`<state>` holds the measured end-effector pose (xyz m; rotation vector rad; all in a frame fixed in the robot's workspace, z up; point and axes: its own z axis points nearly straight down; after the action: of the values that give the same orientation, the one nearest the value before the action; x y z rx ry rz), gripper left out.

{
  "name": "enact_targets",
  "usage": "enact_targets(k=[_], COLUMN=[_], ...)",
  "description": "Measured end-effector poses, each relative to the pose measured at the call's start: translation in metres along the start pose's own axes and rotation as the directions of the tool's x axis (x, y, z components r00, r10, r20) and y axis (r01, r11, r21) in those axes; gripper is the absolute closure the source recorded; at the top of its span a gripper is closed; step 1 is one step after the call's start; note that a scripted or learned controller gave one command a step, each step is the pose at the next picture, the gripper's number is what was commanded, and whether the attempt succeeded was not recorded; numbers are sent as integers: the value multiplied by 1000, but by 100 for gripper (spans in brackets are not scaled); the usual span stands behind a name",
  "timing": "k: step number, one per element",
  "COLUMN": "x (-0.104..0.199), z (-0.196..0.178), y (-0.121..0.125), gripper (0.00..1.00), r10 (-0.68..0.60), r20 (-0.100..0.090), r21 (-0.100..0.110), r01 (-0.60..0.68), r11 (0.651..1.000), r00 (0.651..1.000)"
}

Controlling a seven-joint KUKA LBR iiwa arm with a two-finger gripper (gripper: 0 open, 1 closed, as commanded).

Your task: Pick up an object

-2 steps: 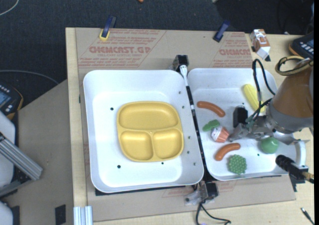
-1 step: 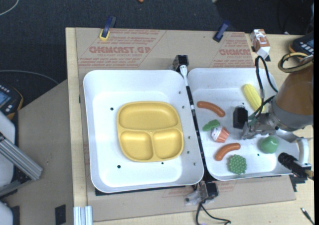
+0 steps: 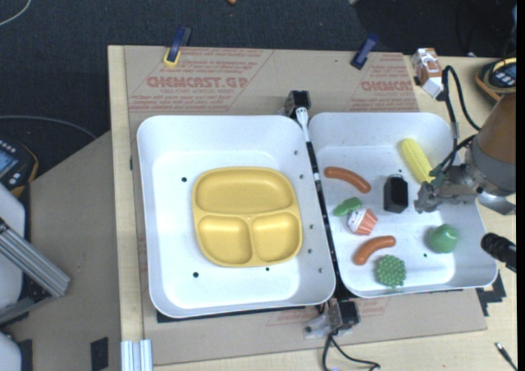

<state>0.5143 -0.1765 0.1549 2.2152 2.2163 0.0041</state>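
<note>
Several toy foods in right bin (image 3: 361, 127). End effector (image 3: 432, 195) low beside corn (image 3: 416, 159), just above green ball (image 3: 444, 239); finger state unclear. Corn probably light, stiff plastic; grip across middle.

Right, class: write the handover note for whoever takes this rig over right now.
Gripper: low over the right bin, between the corn cob and the green apple; nothing visibly held.
Also in that bin: two sausages, black block, strawberry, broccoli.
Left bin: yellow divided plate.
Done: nothing lifted.
Left: grasp and lift one object.
</note>
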Motion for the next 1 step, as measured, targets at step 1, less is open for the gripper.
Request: enact_targets(k=[1], x=[-3], z=[-62], y=[8], gripper=[100], r10=[-1], r20=[0], r21=[-2], r01=[1], r11=[1000], r00=[1000])
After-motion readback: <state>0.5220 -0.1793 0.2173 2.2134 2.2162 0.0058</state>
